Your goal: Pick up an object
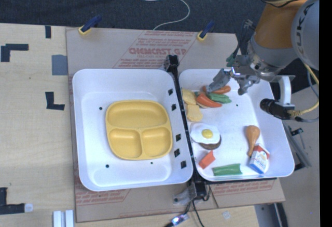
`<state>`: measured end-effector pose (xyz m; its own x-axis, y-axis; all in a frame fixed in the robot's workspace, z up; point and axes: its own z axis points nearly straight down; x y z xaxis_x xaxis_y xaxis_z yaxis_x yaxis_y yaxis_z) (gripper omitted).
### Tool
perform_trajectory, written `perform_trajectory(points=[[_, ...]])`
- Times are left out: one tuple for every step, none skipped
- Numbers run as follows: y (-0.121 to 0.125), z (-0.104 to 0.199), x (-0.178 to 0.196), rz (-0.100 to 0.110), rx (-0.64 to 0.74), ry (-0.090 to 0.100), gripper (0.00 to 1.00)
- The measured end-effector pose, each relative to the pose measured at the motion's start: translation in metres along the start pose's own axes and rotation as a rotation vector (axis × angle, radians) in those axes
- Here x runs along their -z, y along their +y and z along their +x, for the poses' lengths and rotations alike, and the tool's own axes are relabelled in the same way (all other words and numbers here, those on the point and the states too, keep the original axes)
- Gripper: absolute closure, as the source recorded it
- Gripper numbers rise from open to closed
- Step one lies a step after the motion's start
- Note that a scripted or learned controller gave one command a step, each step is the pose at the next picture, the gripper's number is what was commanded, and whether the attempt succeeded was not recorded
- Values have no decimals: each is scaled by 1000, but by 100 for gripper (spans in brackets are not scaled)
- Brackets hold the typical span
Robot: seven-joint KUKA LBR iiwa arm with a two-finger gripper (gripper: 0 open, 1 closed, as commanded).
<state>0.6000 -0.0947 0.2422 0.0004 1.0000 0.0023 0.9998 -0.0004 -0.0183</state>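
Hovering over the back of the right bin [270, 166], my gripper [228, 81] hangs with its fingers spread apart and nothing between them; one finger [217, 83] points down at the carrots [215, 95], the other sits further right. Biggest on the bench are the two white bins: the left bin [88, 117] carries a yellow divided plate [139, 130] at its middle. My right bin holds the small toy foods I could pick. Just under my fingers lie the orange carrots with green tops, next to pale yellow chips [192, 106] along the left wall. Nearer the front sits a fried egg on a brown round [206, 135], a drumstick [252, 137] to its right, a milk carton [259, 160], a green pod [226, 170] and a small orange wedge [206, 159].
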Motion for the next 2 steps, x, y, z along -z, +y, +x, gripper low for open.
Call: perform_trajectory(points=[[2, 0, 7, -12, 3, -2, 0], [9, -6, -50, -8, 1, -2, 0]])
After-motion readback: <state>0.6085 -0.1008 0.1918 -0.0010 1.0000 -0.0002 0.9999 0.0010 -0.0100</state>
